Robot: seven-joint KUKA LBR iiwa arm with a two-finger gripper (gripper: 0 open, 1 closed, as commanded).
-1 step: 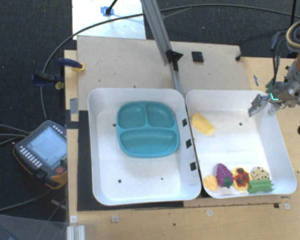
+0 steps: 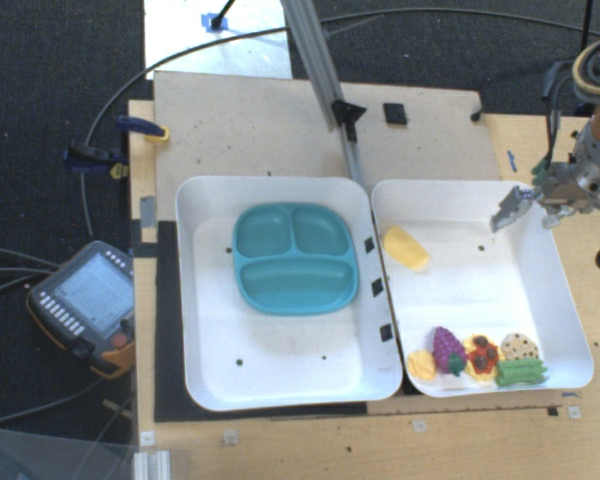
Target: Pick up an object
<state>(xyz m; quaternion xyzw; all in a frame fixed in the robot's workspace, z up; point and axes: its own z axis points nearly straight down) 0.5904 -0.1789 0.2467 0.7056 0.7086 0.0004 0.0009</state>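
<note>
The camera view shows the two-finger gripper [image 2: 508,211] above the right white bin's [image 2: 555,268] far right edge, jaw state impossible to tell, nothing visibly held; the yellow block [image 2: 406,248] and small toy foods [image 2: 477,356] lie ungrasped.

A yellow block [image 2: 406,248] is lying flat, tilted, well left of and below the gripper [image 2: 512,211]; small toy foods [image 2: 477,356] are lying clustered far below it.

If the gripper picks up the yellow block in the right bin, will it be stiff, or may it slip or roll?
The yellow block looks like a smooth, rounded toy piece, so it is probably stiff and light. Its glossy surface may slip between the fingers. It lies flat and alone on the right bin floor, so it will more likely slide than roll if pushed.
</note>
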